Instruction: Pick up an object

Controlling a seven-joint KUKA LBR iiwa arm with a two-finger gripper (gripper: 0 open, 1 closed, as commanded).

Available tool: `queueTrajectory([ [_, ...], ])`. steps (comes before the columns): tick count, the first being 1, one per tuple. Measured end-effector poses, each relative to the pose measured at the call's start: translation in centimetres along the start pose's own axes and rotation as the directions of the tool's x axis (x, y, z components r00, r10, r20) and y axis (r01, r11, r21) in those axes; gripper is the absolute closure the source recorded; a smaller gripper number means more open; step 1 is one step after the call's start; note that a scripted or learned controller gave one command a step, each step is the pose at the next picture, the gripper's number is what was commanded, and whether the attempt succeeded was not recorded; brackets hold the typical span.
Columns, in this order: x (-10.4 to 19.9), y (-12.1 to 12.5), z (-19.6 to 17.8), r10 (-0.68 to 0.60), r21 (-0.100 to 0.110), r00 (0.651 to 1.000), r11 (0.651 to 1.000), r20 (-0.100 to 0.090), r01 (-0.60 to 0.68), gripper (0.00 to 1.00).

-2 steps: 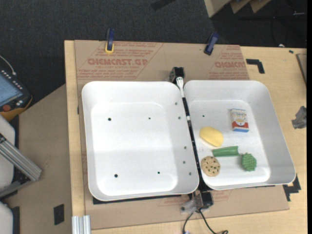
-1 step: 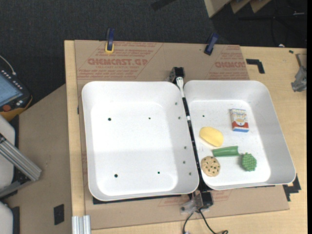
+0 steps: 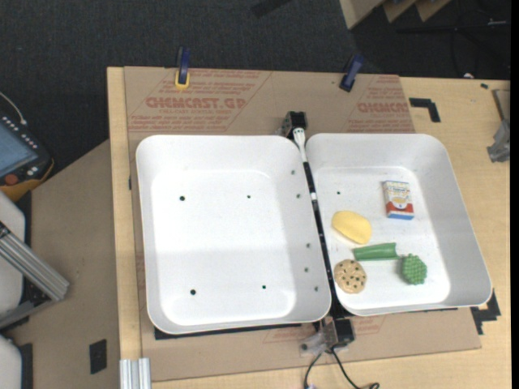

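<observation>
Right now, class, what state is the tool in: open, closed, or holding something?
Tool: cannot be told; it sits at the picture's right edge, outside the right bin.

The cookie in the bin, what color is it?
Tan with dark chips; the cookie shows in the camera view.

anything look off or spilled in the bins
Nothing stands out. The small carton, yellow piece, green stick, cookie and green broccoli-like toy all lie apart inside the right bin, none spilled or visibly damaged.
</observation>
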State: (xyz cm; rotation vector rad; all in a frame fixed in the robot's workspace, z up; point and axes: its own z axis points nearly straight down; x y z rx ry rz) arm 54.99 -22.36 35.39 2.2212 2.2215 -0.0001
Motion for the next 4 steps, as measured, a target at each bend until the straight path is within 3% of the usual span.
queueTrajectory([
  [1, 0.0, -3.2, -0.9, 0.0, 0.001, 1.0, 1.0, -0.001, 0.0, 1.0],
  [2, 5.3, -6.3, 7.0, -0.003, 0.009, 1.0, 1.0, -0.005, 0.003, 1.0],
  [3, -0.2, -7.1, 4.8, 0.003, -0.004, 1.0, 1.0, 0.003, -0.003, 1.0],
  [4, 0.0, 2.2, 0.1, -0.004, -0.01, 1.0, 1.0, 0.006, 0.005, 1.0],
])
